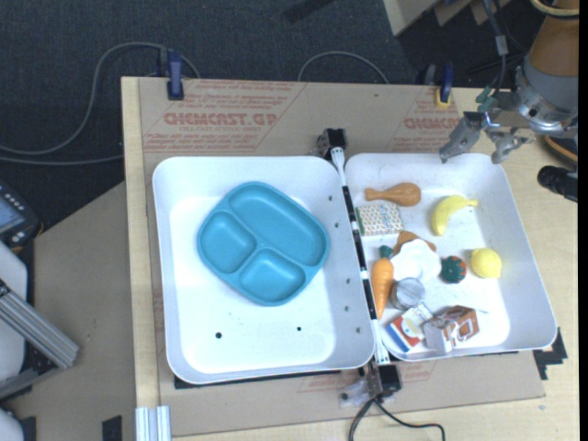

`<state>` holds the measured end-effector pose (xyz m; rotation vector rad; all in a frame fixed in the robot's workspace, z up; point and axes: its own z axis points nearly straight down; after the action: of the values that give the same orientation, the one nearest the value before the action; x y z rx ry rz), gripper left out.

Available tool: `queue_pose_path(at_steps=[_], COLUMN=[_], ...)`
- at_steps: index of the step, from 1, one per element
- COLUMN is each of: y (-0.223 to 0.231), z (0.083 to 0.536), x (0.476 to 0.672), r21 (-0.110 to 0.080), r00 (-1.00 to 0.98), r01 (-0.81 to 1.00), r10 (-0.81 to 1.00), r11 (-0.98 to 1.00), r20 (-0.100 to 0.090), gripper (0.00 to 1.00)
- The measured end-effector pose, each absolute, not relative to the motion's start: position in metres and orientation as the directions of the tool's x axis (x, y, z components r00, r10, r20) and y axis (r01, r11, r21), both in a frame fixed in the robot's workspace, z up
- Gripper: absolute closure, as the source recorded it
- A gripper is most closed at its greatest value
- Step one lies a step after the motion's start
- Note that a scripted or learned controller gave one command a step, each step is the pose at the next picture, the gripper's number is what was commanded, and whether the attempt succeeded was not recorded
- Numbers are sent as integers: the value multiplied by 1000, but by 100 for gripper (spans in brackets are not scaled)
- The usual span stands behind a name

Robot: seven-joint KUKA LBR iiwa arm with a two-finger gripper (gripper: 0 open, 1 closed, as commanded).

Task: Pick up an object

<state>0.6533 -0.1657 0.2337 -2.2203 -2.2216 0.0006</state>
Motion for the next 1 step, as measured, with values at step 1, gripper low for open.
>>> queue_pose_path(at_steps=[1], y=[-162], z=[105], x=[671], r21=[21], r00=[-1], r01=[1000], r10=[1000], r11=[2], r20=[-3], gripper=[0])
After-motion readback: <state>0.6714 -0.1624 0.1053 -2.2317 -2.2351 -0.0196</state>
